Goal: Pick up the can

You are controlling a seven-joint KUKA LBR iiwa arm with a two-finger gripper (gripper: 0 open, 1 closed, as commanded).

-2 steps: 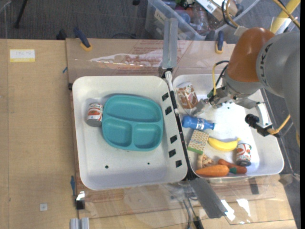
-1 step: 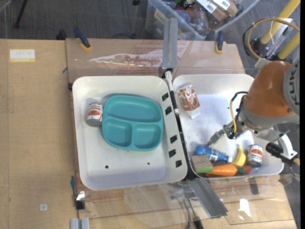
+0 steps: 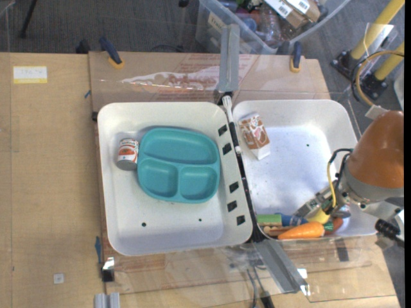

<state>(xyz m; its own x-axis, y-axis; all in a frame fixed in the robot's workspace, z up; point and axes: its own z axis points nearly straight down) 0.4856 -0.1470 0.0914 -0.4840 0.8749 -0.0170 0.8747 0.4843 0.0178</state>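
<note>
Can (image 3: 127, 153) in left bin (image 3: 167, 239), at its left wall, touching the left edge of the teal divided tray (image 3: 178, 164). Can lies on its side, long axis roughly far-to-near, slightly tilted; which end is the top, cannot tell.

Right bin (image 3: 302, 117): small carton (image 3: 254, 135) at far-left corner; carrot (image 3: 302, 231) and mixed toy items along near wall.

Gripper (image 3: 327, 205) low in right bin's near-right corner, above the carrot. Pincer state: cannot tell.
</note>
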